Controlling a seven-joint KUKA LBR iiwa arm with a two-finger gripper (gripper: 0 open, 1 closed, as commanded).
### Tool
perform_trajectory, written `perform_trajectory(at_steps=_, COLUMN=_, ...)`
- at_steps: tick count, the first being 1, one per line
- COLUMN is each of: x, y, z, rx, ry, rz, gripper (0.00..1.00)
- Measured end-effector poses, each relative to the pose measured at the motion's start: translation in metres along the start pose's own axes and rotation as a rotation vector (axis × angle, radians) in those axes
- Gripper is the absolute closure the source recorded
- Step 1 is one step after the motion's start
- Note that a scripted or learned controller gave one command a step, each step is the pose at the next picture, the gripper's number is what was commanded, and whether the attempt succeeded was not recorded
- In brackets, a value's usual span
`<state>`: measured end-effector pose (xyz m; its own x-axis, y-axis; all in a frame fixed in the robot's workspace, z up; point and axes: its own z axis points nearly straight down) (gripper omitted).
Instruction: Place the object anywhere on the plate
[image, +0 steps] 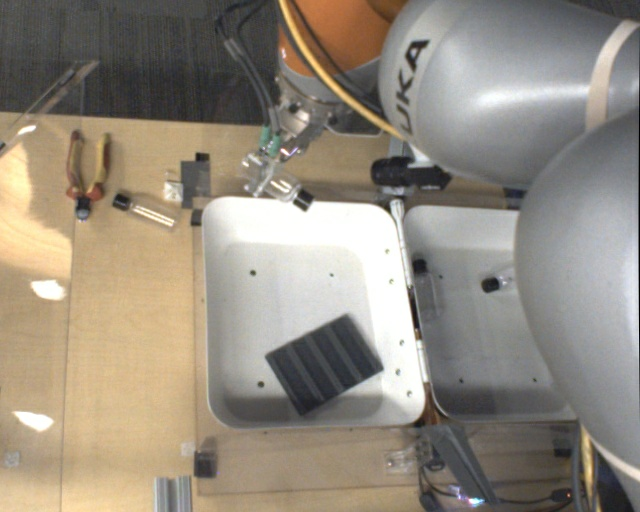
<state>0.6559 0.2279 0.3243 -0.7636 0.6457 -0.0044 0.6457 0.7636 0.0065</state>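
Note:
A dark ribbed rectangular plate (324, 365) lies tilted on the floor of the left bin (230, 300), toward its front. A small dark object (490, 285) sits in the right bin (470, 400), partly under the arm. My gripper (272, 178) hangs over the back rim of the left bin, near its far left corner and well away from the plate. A small dark piece (302, 199) shows at the gripper's lower end; I cannot tell whether it is held.
The arm's large grey links (520, 90) cover the upper right and much of the right bin. On the bench left of the bins lie red-handled pliers (87, 172), a small vial (148, 209) and a dark block (197, 176).

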Motion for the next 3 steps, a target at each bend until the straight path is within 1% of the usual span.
perform_trajectory(at_steps=1, x=0.027, y=-0.026, z=0.151, rx=0.002, ry=0.003, rz=-0.064, gripper=1.00)
perform_trajectory(at_steps=2, x=0.010, y=0.002, z=0.147, rx=-0.004, ry=0.000, rz=-0.819, gripper=1.00)
perform_trajectory(at_steps=3, x=-0.005, y=0.014, z=0.074, rx=-0.004, ry=0.000, rz=-0.903, gripper=1.00)
